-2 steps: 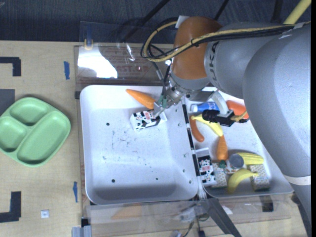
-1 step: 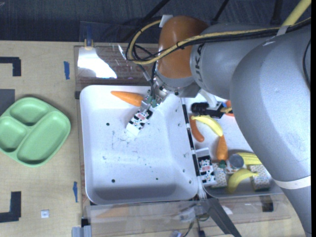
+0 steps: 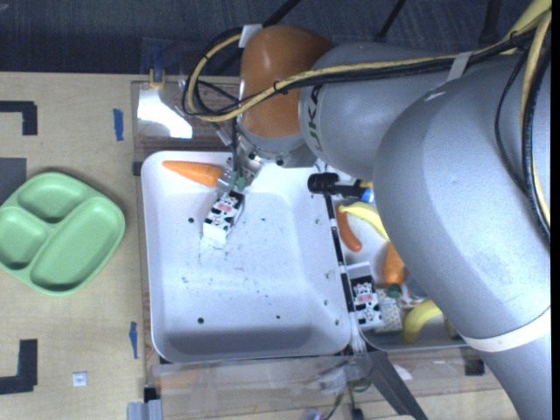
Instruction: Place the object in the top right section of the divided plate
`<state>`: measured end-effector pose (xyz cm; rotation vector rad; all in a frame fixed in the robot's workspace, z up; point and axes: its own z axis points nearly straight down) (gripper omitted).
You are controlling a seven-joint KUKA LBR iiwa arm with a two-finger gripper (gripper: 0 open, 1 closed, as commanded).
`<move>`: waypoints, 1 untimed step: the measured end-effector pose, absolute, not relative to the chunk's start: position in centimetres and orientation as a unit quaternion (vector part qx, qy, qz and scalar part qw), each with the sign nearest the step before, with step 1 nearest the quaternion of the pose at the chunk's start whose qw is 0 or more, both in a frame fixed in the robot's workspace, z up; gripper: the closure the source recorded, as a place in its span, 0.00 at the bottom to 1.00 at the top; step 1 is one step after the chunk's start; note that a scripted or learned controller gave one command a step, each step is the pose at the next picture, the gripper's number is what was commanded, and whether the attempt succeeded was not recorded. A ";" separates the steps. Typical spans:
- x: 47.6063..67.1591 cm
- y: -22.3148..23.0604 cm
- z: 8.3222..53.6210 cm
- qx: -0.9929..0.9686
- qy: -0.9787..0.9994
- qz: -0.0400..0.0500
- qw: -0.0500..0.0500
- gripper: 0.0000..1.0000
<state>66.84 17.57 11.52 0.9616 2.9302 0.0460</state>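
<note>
You see the gripper in the left bin, beside the carrot; its opening is unreadable. The green divided plate sits on the worktop, well left of the bin.

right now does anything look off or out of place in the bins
Nothing looks spilled or broken. The carrot lies in the left bin's far corner beside the gripper, while the green divided plate it is meant for sits outside the bins on the bench. Dark specks dot that bin's floor.

No legible text or labels anywhere.
</note>
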 end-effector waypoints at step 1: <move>62.7 22.3 8.9 0.304 0.953 0.001 0.005 1.00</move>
